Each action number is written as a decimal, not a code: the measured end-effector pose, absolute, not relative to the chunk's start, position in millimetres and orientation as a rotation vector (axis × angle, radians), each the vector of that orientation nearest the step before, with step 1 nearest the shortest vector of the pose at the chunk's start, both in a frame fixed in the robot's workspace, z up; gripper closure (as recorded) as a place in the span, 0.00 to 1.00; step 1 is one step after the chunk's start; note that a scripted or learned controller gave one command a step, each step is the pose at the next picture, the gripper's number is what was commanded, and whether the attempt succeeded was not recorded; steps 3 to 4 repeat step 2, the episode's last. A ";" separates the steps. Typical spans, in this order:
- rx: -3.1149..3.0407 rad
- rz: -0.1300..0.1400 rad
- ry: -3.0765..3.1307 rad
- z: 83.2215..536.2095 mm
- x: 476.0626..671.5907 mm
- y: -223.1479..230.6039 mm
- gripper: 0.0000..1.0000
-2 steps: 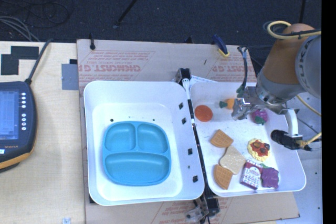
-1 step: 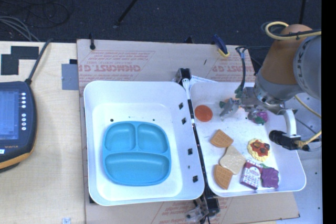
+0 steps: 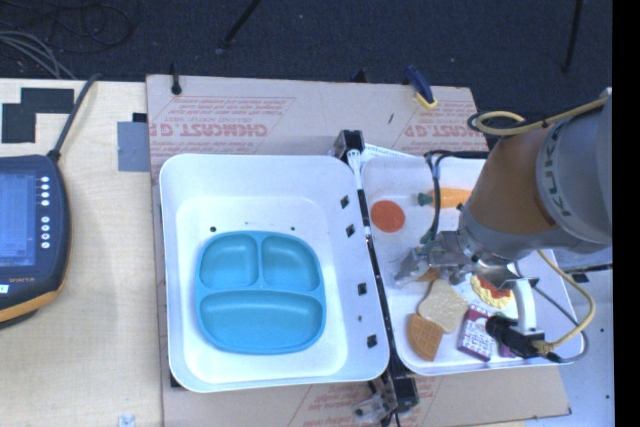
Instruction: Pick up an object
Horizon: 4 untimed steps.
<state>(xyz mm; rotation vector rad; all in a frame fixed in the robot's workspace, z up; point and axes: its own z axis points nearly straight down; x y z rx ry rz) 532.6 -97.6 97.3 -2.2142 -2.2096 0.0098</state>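
- Gripper sits low in the right bin, near its left wall. Its grey metal runs together from this height, so I cannot tell whether it is spread or closed, and nothing can be seen held in it.
- Just below it lies the bread, so close that contact cannot be ruled out. By my reading this is the likeliest target.
- Further toward the near rim are a brown wafer and, beside it, a purple packet. A red-and-yellow piece lies partly under the wrist.
- Above the gripper, apart from it, rests an orange disc. An orange stick lies by the arm, which leans in from the right.
- The left bin holds a blue plate, well apart from the work.
- Progress, as a judgement: the reach looks done, with the gripper down among the things. No grasp is confirmed, nothing is off the bin floor, and closing on a thing and lifting it are left to do.
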 end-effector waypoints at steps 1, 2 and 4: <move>-2.220 0.002 -2.220 86.7 574.8 -100.7 0.00; -2.220 0.004 -2.218 87.2 559.2 -107.5 0.00; -2.220 0.004 -2.218 87.2 559.2 -107.5 0.00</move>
